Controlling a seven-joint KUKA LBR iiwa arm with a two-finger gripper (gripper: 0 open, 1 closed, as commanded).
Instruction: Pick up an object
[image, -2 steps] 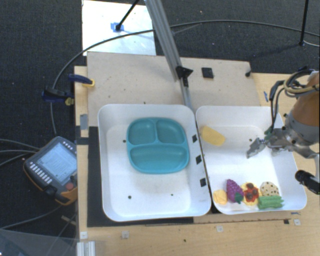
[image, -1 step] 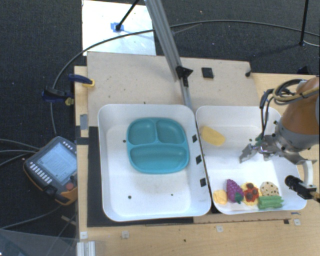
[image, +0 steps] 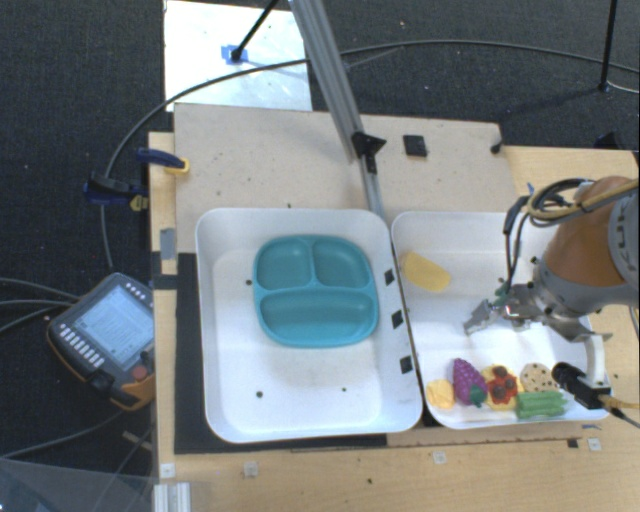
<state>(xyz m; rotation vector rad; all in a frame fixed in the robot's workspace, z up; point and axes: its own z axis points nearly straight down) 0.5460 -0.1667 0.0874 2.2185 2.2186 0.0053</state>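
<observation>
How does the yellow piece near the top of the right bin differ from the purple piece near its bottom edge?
The yellow piece is pale, smooth and flat-looking; the purple piece is dark and bumpy. The yellow piece lies alone by the bin's upper left corner; the purple piece sits in a row of small items along the lower wall. Both are small toy-like items in the right bin, and both lie apart from the claw.

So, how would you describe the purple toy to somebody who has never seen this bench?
Look at the right bin, along its near edge, where a row of small toy foods lies. The purple toy is a bumpy grape-like bunch, second from the left, between a yellow piece and a red-and-yellow piece. Nothing else there is purple.
</observation>
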